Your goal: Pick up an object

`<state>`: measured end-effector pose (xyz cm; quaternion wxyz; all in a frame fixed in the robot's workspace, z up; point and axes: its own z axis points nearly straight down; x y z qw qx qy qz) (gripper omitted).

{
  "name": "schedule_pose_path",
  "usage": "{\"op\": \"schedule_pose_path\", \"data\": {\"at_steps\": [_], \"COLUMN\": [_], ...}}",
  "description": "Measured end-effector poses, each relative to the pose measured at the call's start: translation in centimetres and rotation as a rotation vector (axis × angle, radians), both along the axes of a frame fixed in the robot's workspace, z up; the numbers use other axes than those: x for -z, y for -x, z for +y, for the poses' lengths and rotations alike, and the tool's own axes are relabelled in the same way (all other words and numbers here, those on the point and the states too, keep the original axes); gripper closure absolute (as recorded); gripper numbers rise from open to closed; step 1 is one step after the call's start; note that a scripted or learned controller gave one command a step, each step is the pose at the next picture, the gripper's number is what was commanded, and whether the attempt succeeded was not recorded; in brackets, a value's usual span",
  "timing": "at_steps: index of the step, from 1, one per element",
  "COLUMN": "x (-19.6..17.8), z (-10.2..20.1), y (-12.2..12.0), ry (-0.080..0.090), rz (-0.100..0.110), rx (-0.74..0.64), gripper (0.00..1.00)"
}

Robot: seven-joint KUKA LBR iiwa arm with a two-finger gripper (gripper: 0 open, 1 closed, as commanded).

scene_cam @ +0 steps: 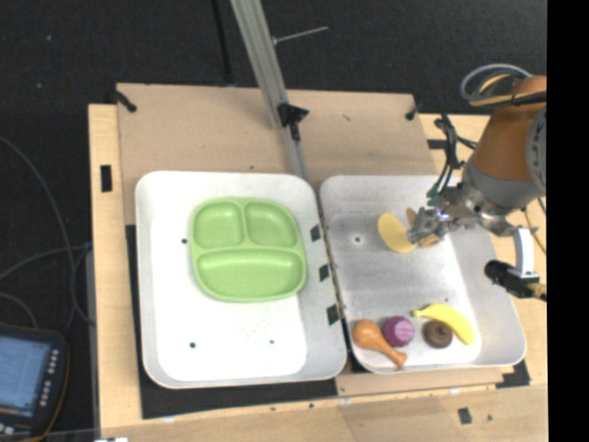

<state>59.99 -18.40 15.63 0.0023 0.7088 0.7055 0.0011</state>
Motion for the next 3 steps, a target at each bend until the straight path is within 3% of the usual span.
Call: {"op": "schedule_pose_path", "data": {"at_steps": [1, 3], "x": [-5.2, -4.6], "z": [-0.2, 10.1], "y": [-0.1, 2.9], "ry": [0.001, -0.003], "rz": [-0.002, 0.005], "rx": [-0.008, -0.011], "gripper": [1.00, 1.00]}}
